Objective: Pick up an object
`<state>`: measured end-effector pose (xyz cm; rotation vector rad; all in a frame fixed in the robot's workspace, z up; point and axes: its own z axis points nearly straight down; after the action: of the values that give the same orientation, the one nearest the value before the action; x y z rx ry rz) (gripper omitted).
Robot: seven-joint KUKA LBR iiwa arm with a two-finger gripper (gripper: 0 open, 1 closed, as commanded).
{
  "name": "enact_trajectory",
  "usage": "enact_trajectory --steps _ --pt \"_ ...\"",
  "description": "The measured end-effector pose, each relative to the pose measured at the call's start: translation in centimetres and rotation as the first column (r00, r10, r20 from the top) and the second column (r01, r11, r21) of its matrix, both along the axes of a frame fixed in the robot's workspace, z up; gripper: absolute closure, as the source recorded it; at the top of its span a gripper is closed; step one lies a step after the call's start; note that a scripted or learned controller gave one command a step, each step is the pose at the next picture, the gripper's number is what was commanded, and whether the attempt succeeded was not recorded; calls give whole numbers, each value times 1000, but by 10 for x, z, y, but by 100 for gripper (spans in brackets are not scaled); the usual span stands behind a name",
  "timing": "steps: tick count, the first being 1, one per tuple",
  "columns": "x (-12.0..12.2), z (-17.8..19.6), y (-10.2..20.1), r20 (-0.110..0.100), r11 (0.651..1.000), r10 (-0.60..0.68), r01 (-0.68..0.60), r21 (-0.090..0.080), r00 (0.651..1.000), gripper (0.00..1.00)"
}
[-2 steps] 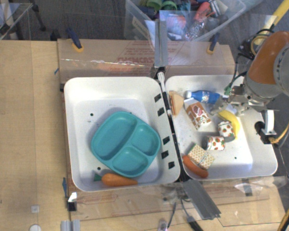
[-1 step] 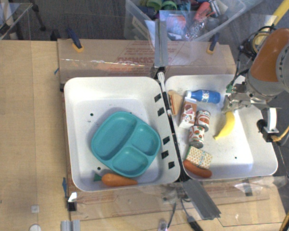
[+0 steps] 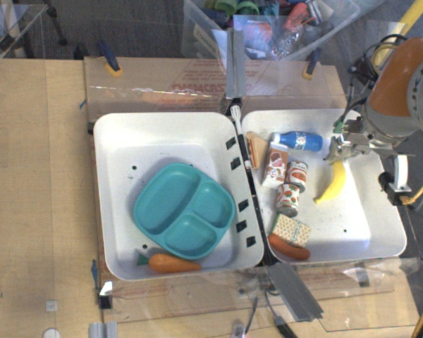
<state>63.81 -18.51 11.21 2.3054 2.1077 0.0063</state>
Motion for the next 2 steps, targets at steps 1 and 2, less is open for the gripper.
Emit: enact_trajectory --steps 1,2 --pt "9 73 124 -14 1000 -13 13 12 1000 100" --pt "8 72 123 -15 1000 -13 13 11 1000 0"
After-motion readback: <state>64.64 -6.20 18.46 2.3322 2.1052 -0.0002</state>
